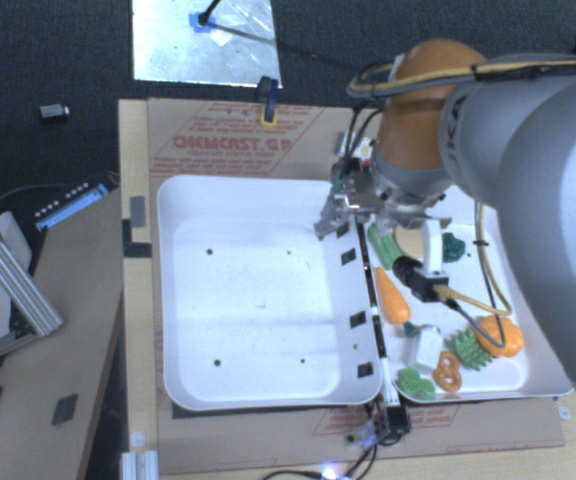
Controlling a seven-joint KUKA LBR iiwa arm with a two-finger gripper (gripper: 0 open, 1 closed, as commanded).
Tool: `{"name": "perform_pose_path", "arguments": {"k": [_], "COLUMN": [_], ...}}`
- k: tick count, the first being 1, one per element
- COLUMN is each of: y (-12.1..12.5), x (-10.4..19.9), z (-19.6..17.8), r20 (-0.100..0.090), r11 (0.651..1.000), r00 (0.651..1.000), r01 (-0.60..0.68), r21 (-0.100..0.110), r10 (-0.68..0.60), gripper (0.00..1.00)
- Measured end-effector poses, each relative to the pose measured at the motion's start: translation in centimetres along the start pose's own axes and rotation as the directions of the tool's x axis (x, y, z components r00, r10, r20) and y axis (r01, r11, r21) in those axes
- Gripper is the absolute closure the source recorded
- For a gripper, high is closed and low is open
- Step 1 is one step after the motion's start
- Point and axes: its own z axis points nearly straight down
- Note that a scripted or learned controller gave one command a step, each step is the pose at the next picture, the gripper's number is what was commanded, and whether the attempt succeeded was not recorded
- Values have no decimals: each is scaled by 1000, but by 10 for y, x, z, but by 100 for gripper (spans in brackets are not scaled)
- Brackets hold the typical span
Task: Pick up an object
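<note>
One carrot (392, 297) below the jaws

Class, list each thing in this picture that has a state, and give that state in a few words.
Left bin: bare white floor showing.
Right bin: holding several toys.
Orange carrot: lying flat in the right bin.
Pretzel: lying flat near the front rim.
Pincer: low at the left bin's right edge, grip unclear.

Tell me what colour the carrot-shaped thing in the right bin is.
Orange. The carrot-shaped piece shows in the camera view, lying near the divider.
</note>
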Motion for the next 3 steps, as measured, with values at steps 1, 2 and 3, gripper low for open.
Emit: {"name": "perform_pose_path", "arguments": {"k": [1, 2, 3], "y": [-36, 14, 56], "x": [-53, 2, 82], "z": [-3, -74, 23], "r20": [3, 0, -1], "r11": [1000, 1000, 1000], "r00": [1000, 1000, 1000], "r01": [-12, 1, 2], "r21": [2, -11, -2], "r10": [12, -1, -2], "gripper": [0, 0, 0]}}
